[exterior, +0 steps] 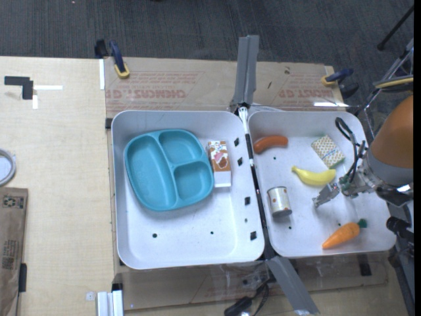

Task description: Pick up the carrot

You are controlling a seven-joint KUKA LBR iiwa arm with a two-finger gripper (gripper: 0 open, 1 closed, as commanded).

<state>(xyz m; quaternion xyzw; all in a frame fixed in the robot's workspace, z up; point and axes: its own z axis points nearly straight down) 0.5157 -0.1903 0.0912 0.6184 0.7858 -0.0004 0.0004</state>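
End effector: poised low in the right bin, just below the banana; jaw state cannot be told. Carrot: lying flat near the bin's front edge, apart from the end effector, ungrasped; approach likely pending.

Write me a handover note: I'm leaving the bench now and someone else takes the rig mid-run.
Gripper: low in the right bin, just under the banana, nothing visibly held; I cannot tell how the jaws stand.
Carrot: lying near the right bin's front edge, apart from the gripper.
Done: nothing yet; carrot not picked.
Left: move to the carrot, grasp it, lift.
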